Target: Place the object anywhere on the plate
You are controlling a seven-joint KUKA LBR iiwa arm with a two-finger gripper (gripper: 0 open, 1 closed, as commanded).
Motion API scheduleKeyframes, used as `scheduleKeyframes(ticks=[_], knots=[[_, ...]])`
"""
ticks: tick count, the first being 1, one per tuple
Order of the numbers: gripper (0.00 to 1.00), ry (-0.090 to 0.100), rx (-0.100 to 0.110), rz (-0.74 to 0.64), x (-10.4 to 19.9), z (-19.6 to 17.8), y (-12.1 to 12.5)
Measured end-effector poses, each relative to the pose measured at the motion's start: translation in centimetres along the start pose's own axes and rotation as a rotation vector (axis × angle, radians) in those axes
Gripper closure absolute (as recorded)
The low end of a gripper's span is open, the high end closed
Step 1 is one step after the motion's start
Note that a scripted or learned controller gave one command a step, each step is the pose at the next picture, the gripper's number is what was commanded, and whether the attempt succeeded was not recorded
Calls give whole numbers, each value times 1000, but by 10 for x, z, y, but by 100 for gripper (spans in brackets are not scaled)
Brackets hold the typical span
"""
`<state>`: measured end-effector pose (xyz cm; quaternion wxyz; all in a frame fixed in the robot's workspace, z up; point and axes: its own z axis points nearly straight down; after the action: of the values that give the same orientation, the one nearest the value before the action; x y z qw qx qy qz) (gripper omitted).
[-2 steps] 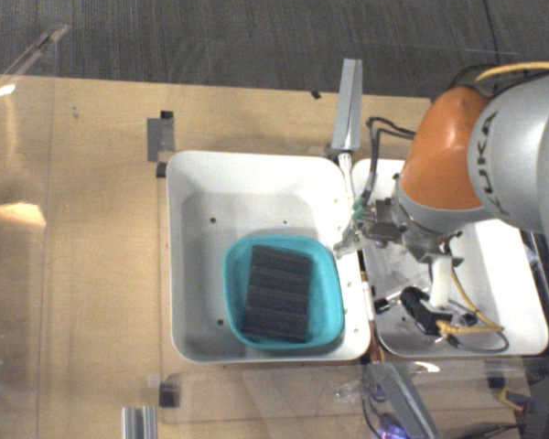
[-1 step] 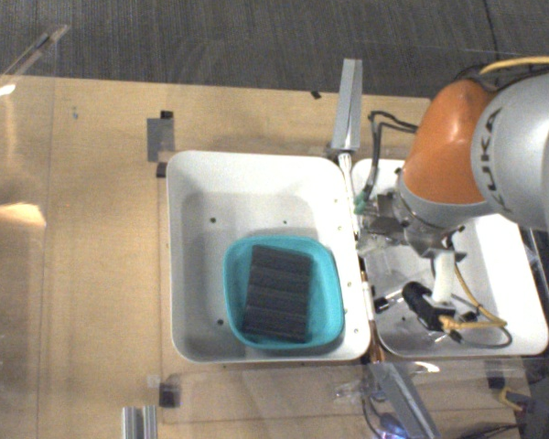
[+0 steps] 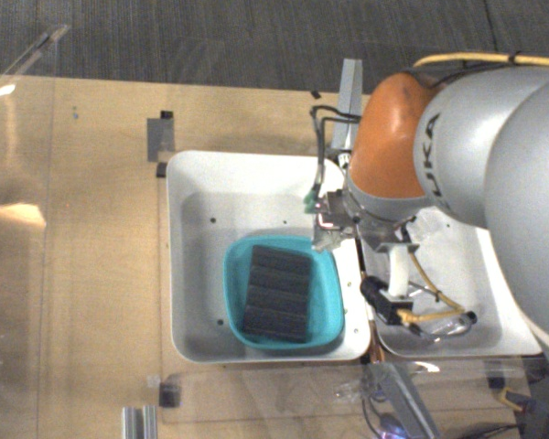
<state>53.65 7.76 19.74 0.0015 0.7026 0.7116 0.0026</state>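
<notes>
Nearest the camera, a small black block [image 3: 168,392] sits on the pale wooden tabletop [image 3: 73,291], just off the front corner of the white bin [image 3: 194,210] on the view's left.

Inside that bin, toward its front and its side nearest the other bin, lies a turquoise square plate [image 3: 328,293] with rounded corners and a raised rim. A black ribbed rectangular block [image 3: 277,293] lies flat on the plate, about in the middle, its long side running front to back and tilted a little. It rests wholly within the plate's rim and nothing touches it.

Just beyond the plate's far corner, over the wall shared by the two bins, hangs the tool [image 3: 330,230]. It is apart from the block and nothing can be seen in its hold; whether it is open or closed cannot be told from this angle.

Above it are the orange band [image 3: 389,140] and the bulky grey arm [image 3: 494,144], which cover much of the second white bin [image 3: 494,277] on the view's right.

Farther back, a grey bracket [image 3: 161,135] stands on the tabletop by the first bin's far corner, and beyond the tabletop's edge lies dark carpeted floor [image 3: 210,16].
</notes>
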Motion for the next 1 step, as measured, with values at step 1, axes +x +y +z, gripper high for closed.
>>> scheduleKeyframes(ticks=[1], knots=[[100, 0, 5, -51, 72, 60, -26]])
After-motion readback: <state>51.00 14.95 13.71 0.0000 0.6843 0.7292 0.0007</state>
